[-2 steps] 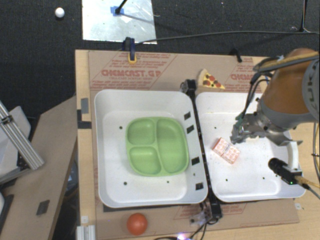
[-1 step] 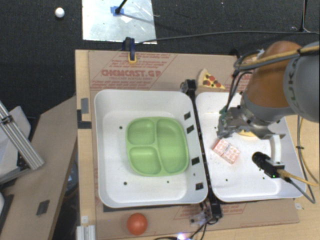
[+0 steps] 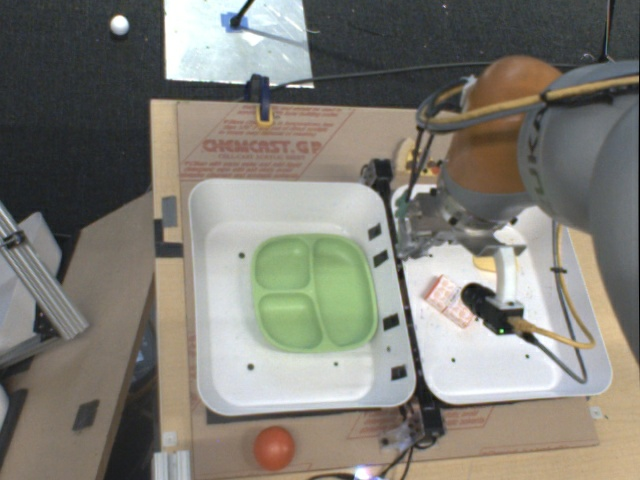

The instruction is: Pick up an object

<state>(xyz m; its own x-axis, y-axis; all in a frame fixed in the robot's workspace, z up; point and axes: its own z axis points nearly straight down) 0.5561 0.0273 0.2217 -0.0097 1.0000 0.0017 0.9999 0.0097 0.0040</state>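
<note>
Pincer [image 3: 418, 230], grip unreadable, hangs near pink packet [image 3: 450, 302] lying diagonally, upper-left to lower-right.

The grey arm [image 3: 575, 138] runs off the right edge and covers the far part of the right bin [image 3: 500, 373]. Under its wrist we see only the near end of a yellow thing [image 3: 486, 264], and we cannot tell what it is. The print on the pink packet [image 3: 450, 302] is too small to read.

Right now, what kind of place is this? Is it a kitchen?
Probably a robot lab or test bench, not a kitchen: a grey robot arm reaches over one of two white bins on a cardboard-topped bench; a green divided tray lies in the other.
</note>
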